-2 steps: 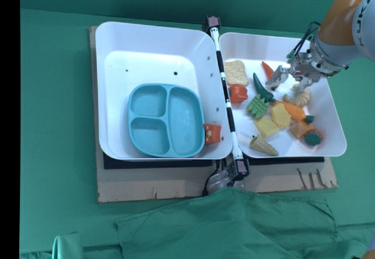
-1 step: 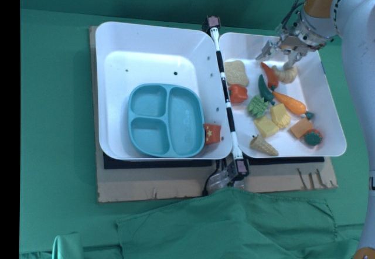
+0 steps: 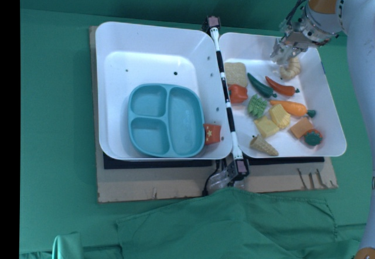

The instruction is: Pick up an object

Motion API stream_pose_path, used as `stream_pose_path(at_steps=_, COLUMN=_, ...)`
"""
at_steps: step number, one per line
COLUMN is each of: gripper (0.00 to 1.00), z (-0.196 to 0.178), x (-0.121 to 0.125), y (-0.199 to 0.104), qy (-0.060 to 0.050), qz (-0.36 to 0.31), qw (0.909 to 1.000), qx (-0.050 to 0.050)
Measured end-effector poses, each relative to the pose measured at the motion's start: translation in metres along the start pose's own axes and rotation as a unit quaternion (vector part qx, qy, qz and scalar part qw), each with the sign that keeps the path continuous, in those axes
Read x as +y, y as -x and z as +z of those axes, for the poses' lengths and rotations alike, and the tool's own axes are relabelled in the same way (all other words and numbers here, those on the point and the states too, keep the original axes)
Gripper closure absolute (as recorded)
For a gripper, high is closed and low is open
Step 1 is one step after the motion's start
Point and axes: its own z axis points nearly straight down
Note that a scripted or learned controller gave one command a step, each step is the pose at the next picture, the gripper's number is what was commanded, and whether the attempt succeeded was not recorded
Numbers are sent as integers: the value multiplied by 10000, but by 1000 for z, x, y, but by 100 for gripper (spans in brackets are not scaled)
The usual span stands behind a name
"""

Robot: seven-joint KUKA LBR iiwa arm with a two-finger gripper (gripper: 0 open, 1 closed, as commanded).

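Two white bins sit side by side on the counter (image 3: 70,181). In the right bin (image 3: 331,135), the pincer (image 3: 283,54) hangs low at the far edge of the toy food, just above a pale croissant-like piece (image 3: 291,68) — whether it is open or closed, I cannot tell. Best to descend straight, centred on that piece, clear of the red chilli (image 3: 281,87) beside it.

plate (image 3: 166,120) in left bin (image 3: 117,41) | toy foods (image 3: 275,112) in right bin (image 3: 330,112)
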Motion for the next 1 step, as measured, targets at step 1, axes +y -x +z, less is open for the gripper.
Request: stream_pose_path(at_steps=1, gripper=0, z=1, x=0, y=0, qy=-10, qz=2, qw=10000, qx=-3)
